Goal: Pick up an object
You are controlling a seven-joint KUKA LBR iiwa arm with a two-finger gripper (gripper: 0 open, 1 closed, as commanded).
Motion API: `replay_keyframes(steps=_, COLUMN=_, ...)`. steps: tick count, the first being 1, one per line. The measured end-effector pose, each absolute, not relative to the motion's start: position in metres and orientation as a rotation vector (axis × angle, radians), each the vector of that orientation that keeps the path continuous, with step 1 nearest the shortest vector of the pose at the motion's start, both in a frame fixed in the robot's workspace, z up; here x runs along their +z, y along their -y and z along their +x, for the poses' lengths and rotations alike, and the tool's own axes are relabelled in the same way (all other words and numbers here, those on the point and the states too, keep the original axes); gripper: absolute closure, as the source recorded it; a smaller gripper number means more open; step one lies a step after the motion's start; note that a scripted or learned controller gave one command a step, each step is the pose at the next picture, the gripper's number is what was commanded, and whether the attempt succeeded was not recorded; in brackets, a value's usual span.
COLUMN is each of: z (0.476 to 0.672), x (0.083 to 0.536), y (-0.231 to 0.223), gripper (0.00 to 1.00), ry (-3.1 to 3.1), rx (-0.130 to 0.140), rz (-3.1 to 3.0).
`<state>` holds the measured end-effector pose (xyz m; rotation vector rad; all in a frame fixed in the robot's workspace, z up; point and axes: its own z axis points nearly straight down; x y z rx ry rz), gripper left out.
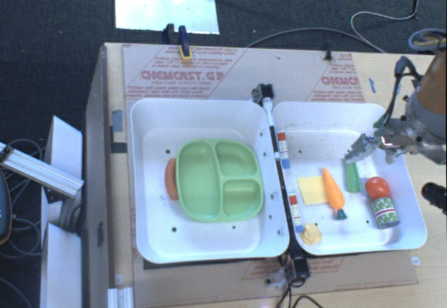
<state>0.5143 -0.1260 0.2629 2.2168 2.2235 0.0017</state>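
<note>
Writing: the sheet under the bins (230, 69) reads "CHEMCAST GP" in red, repeated at upper left and upper right; other print on it is too small to read. The can (383, 209) has a red-and-green label, text illegible.

Landmark: the divider (278, 174) where the two bins meet.

Left of the divider, the left bin (150, 181) holds a green divided plate (219, 180) with three compartments; an orange oblong piece (170, 179) lies against the plate's far side from the divider.

Right of the divider, the right bin (412, 230) holds, going outward: a small pale yellow item (311, 234) near the front, a yellow square (312, 190), a toy carrot (333, 192) overlapping the square's outer edge, a green stick (351, 177), then the can, topped by a red ball-like piece (377, 187).

Gripper (357, 149): over the right bin, just behind the green stick's rear end, closest to it of all the items. Fingers look narrow, nothing between them; exact gap cannot be judged.
</note>
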Motion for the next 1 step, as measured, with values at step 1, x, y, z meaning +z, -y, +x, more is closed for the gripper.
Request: replay_keyframes(steps=1, z=0.5257, x=0.1044, y=0.1202, gripper=0.0, ry=-2.224, rx=-0.002, rz=2.222)
